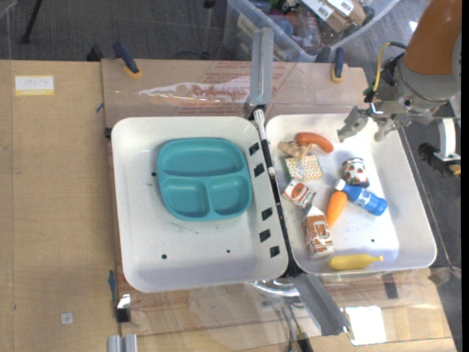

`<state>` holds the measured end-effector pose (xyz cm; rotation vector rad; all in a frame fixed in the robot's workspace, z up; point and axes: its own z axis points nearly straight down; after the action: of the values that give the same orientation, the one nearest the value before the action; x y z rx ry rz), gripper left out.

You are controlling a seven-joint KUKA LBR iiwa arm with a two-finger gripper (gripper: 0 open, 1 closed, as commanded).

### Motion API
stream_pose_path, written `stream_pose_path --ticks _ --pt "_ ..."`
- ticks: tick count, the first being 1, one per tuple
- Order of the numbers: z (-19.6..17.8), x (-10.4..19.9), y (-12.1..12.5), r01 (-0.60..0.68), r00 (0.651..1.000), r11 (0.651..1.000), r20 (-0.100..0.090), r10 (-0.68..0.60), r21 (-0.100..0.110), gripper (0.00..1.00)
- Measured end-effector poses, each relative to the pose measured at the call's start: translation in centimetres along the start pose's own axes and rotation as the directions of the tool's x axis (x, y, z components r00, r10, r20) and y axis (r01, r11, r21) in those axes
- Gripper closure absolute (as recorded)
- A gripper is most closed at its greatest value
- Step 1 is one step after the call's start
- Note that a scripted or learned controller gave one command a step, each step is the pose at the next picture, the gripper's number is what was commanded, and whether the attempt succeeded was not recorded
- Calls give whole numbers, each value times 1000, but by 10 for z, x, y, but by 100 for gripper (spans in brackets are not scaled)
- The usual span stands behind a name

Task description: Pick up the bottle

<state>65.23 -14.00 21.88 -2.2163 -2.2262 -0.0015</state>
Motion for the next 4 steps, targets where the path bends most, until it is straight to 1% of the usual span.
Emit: stream_pose_path --ticks 1,2,3,4 --pt "127 -20 -45 -103 995 995 2 103 -14 0" --pt "128 -56 -134 -97 995 995 0 97 -12 0" --pt "128 -55 -167 -120 993 993 1 120 -16 0" --pt "117 -60 -168 -128 992 992 7 128 -20 100"
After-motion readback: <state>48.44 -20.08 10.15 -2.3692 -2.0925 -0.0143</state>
